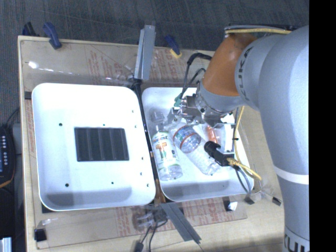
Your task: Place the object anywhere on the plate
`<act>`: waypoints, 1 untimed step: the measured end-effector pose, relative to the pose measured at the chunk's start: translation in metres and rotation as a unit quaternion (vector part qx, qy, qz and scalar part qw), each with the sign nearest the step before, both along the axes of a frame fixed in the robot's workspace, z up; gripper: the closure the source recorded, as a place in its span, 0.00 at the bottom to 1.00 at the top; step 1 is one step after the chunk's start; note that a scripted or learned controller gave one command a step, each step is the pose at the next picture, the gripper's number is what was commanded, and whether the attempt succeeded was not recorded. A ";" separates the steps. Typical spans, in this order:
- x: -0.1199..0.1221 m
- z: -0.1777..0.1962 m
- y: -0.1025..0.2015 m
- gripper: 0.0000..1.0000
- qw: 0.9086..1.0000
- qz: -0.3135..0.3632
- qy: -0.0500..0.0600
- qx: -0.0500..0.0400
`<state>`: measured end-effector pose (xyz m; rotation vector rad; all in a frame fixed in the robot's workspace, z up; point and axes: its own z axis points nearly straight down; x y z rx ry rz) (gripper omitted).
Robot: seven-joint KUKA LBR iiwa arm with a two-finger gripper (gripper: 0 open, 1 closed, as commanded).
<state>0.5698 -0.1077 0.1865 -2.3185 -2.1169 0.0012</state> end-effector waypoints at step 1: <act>-0.023 0.063 0.086 1.00 1.000 -0.031 0.000 0.000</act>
